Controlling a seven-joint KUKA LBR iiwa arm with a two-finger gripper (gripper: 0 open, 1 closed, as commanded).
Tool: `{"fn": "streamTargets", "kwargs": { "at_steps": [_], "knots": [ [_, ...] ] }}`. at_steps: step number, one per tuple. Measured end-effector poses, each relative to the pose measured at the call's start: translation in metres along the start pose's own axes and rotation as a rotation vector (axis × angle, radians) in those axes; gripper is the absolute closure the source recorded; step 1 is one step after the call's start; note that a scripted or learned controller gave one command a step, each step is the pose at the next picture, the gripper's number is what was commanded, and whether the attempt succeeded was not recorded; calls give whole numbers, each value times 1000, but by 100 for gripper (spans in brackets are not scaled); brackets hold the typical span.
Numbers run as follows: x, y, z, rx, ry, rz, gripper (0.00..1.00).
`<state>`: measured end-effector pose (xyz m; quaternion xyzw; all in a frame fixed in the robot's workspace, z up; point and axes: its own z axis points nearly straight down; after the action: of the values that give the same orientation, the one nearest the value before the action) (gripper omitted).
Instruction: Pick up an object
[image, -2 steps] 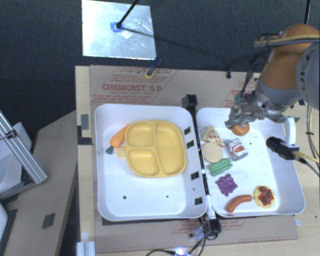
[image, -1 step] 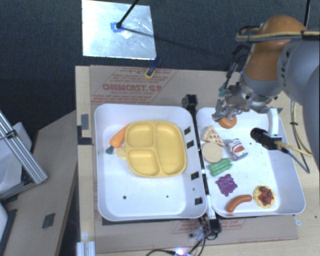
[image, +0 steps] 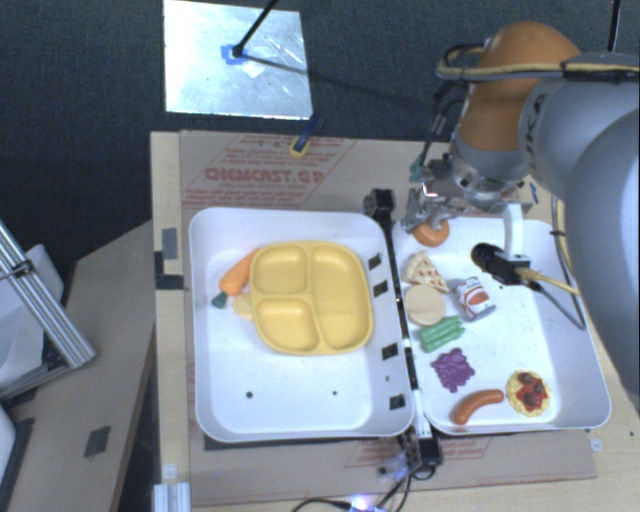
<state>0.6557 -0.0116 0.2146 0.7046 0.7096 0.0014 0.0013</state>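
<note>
My surroundings: cardboard sheet (image: 262, 170) under bins | foil square (image: 238, 58) far left | metal frame (image: 35, 300) left edge

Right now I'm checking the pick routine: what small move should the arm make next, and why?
Probably a short, slow lift straight up. The gripper sits low at the far edge of the right bin, right over a small orange piece. Whether that piece is actually between the fingers can't be told, and a small lift would show it.
</note>
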Motion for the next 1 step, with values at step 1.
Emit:
{"fn": "streamTargets", "kwargs": {
  "at_steps": [1],
  "knots": [
    [-14,-8,-10,2,-1,6,100]
  ]
}}
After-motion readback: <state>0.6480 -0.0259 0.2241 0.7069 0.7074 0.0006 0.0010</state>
